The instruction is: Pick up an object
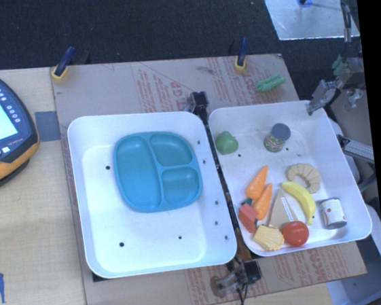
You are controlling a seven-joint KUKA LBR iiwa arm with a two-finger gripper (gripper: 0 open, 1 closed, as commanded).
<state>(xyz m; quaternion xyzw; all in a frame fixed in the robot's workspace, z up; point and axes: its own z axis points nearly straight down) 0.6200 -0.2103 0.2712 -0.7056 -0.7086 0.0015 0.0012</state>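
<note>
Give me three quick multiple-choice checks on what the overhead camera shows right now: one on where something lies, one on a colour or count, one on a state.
1. Where does the blue divided plate lie?
A. In the left bin
B. In the right bin
C. On the bare bench

2. How many orange carrots lie in the right bin?
A. None
B. Two
C. Five

3. How does the silver can near the right bin's lower right corner rest?
A. Upright on the blue plate
B. On its side on the bin floor
C. Stacked on the banana

Answers: 
1 A, the plate sits on the floor of the left bin. 
2 B, two carrots lie one below the other beside the banana. 
3 B, its round end faces sideways and its length runs along the bin floor.
</note>
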